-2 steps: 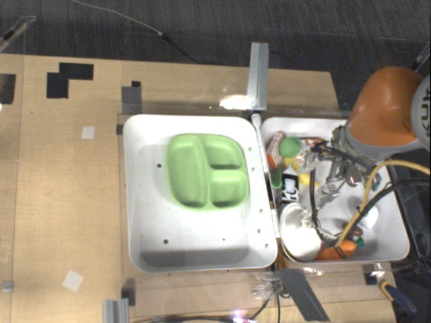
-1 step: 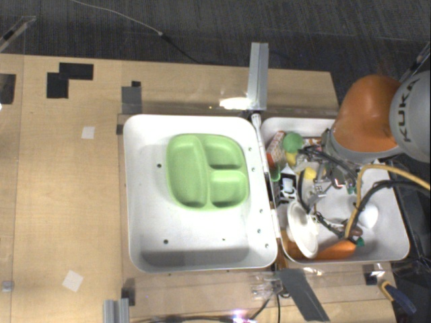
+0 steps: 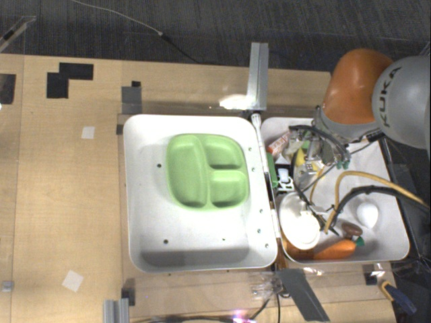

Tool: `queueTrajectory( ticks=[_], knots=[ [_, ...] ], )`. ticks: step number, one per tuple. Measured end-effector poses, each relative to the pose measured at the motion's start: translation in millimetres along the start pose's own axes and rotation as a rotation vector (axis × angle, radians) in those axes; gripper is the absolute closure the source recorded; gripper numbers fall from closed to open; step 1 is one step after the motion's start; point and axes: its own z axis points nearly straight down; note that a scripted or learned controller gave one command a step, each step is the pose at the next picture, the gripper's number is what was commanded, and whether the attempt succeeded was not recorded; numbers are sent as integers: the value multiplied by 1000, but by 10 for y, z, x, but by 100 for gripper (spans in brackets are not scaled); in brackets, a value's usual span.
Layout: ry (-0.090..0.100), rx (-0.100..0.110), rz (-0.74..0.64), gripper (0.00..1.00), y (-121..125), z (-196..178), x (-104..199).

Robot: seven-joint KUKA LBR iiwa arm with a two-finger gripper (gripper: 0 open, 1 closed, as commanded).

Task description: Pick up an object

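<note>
Starting at left: bare wooden bench (image 3: 54, 200), black cut-out marks at far left, pale square tags nearer. Next, left bin (image 3: 148, 241), shallow and white, holding one light green divided tray (image 3: 205, 169) with three compartments, set toward the far side of the bin, clear of every wall. Upright metal post (image 3: 258, 73) at the far end of the seam between the bins. Right bin (image 3: 394, 244) crowded: small packets and mixed bits (image 3: 283, 143) in the far left corner, just beside the dividing wall; white bowl (image 3: 300, 224) near the left wall, toward the near side; orange carrot-shaped object (image 3: 333, 249) lying along the near wall, just right of the bowl; small brown item (image 3: 350, 231) just beyond the carrot's right end; white egg-like object (image 3: 368, 214) further right, apart from the bowl. Gripper (image 3: 311, 159) down over the far half of the right bin, wrapped in loose cables, a yellow hose looping away to the right. Jaw state: cannot tell, hidden by wiring and housing; nothing visibly between them. Grey arm (image 3: 404, 99) with orange band entering from the right, above the far right corner of the bin.
</note>
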Motion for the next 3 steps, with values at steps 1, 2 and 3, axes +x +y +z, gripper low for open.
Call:
queueTrajectory(
  ticks=[1, 2, 3],
  knots=[
    [-16, 6, -2, 100, -26, -152, -39],
    [-5, -9, 164, 100, -219, -679, -295],
    [-8, -10, -8, 100, 115, -1194, -194]
  ],
)
